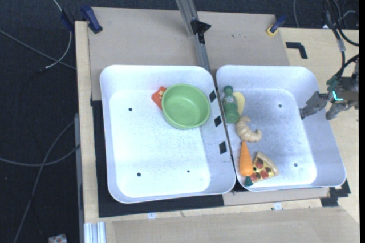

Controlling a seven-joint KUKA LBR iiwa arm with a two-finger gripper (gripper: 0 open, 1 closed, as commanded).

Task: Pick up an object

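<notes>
Pizza slice [263, 167] and carrot [245, 159] crowd your right bin's [319, 139] left wall; fingers [311, 106] at its right rim seem spread, holding nothing.

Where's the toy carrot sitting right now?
The carrot lies in the right bin, along its left wall near the front, between the croissant and the pizza slice.

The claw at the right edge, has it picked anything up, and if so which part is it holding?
Nothing is held. The gripper hovers open over the right bin's right rim, with nothing between its fingers. The toys lie along that bin's left side.
</notes>
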